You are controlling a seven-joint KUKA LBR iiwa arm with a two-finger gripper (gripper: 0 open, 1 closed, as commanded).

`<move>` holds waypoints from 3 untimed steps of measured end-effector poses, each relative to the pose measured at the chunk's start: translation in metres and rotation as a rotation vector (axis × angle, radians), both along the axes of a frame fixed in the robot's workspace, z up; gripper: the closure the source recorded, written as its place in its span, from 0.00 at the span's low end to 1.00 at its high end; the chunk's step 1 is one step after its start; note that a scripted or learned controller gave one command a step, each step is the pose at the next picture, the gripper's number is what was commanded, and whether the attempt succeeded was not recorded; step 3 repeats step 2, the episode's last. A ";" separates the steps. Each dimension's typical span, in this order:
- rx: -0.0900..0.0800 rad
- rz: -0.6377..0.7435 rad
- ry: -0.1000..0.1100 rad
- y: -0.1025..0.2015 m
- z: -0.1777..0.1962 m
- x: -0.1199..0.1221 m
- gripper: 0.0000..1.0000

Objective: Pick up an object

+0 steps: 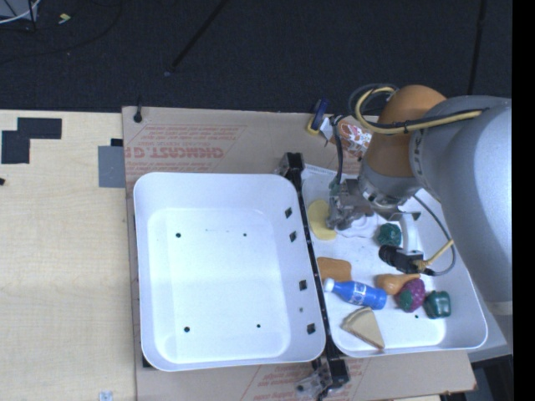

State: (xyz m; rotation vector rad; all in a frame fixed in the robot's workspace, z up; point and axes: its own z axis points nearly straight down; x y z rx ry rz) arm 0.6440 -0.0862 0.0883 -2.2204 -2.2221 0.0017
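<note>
white bins sit side by side on cardboard (209, 144) w/ red print, laid on a pale wood bench (58, 266). left bin (217, 266) takes the middle of the view. right bin (458, 331) holds the loose items, i.e. the things to pick from.

arm (476, 190) comes in from the right, grey w/ an orange band (410, 111), wrist bent down over the back half of the right bin. gripper (344, 217) is low in that bin, its tip just beside the yellow disc (319, 221), at the disc's right edge. can't tell if it's touching. open or closed: can't tell either, since the tip is too small & blurred.

disc lies flat by the bin's left wall, close to the black strip btwn the bins. toward the front from it is an orange lump (334, 267), then a blue bottle (359, 294) on its side w/ white cap pointing left, cap right next to the lump. tan wedge (364, 327) lies at the front, just below the bottle.

right of the gripper sits a teal piece (389, 234). further front on the right: orange cone (391, 282), magenta piece (411, 296) against it, and green piece (438, 305) just beside the magenta one.

far left on the bench: black patch (33, 136) & grey patch (109, 165), well apart from the bins' contents.
</note>
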 end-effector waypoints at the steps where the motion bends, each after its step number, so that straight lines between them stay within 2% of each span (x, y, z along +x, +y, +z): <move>1: 0.000 0.000 0.000 -0.010 0.018 0.000 1.00; 2: 0.000 0.001 0.001 -0.009 0.017 0.000 0.00; 3: 0.000 0.001 0.001 -0.009 0.017 0.000 0.00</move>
